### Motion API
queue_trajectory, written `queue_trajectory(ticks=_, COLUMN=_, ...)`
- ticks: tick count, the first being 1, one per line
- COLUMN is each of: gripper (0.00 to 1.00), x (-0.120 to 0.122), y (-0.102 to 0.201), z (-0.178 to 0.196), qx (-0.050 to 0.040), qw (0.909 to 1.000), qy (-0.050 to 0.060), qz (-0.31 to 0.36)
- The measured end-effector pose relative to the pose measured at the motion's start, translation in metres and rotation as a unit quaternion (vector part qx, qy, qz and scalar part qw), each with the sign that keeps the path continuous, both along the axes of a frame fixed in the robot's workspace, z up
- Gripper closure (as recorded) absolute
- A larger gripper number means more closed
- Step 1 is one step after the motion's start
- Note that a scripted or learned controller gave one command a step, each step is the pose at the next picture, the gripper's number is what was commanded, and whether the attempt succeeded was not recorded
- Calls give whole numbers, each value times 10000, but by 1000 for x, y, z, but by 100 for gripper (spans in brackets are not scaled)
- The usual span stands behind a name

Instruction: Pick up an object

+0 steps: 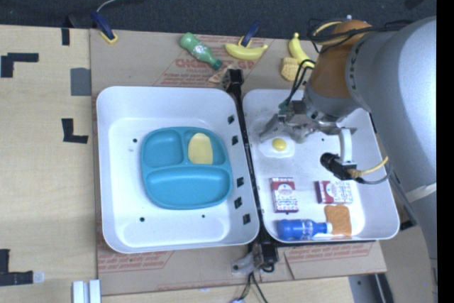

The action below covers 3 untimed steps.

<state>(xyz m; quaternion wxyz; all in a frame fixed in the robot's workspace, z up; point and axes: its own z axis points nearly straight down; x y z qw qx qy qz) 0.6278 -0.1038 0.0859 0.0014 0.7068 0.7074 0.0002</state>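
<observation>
My gripper (289, 129) hangs over the back part of the right bin (264, 104), its two grey fingers spread open with nothing between them. Just below it and a little to the left, a toy fried egg (279, 145) lies on the bin floor, apart from the fingertips. Toward the front of the same bin lie a red and white carton (284, 194), a second small red and white pack (333, 191), a blue bottle (301, 228) on its side and an orange cracker-like piece (339, 221).
The left bin (120, 124) holds a blue divided plate (177, 177) with a yellow item (200, 148) in one compartment. Behind the bins lie a green bottle (200, 50), two bananas (245, 50) (297, 47) and a yellow piece (289, 69). The arm covers the right bin's right side.
</observation>
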Motion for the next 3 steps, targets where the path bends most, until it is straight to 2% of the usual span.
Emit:
queue_trajectory(ticks=1, gripper=100, x=2, y=0, z=12, qx=-6, qw=10000, qy=-21, qz=5)
queue_trajectory(ticks=2, gripper=0, x=1, y=0, z=12, qx=-6, qw=10000, qy=-20, qz=4)
queue_trajectory(ticks=3, gripper=0, x=-13, y=8, z=0, qx=-6, qw=10000, qy=-8, qz=-3)
